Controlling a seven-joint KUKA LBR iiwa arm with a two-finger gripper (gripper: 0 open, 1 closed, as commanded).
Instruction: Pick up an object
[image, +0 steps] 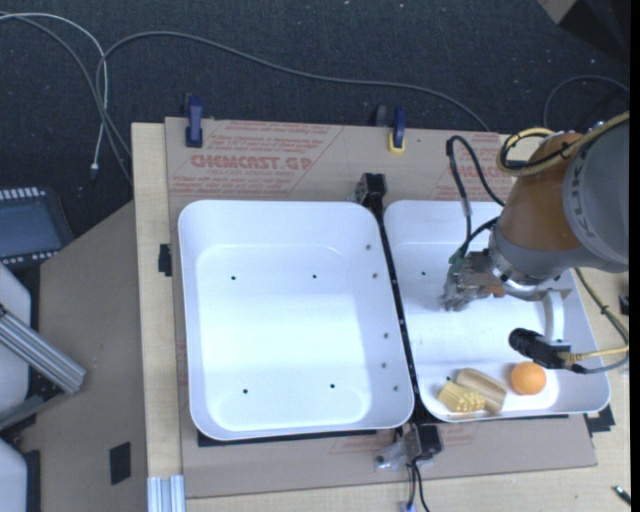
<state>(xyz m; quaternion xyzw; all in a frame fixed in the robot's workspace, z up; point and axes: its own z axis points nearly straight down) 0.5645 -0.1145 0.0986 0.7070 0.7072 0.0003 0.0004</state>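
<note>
Orange plastic ball (528, 378) lies in the right-hand shallow white bin (432, 235), at its near edge, just beside a tan ridged corn-like toy (470, 392). Above that bin's middle, apart from both, hangs the metal gripper (462, 290); its grip state cannot be told.

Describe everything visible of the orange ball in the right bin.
The orange ball is small, round, evenly orange and smooth-looking, with no markings that can be made out. It rests on the floor of the right bin near its front edge, just right of a tan and yellow object, apart from the gripper.
</note>
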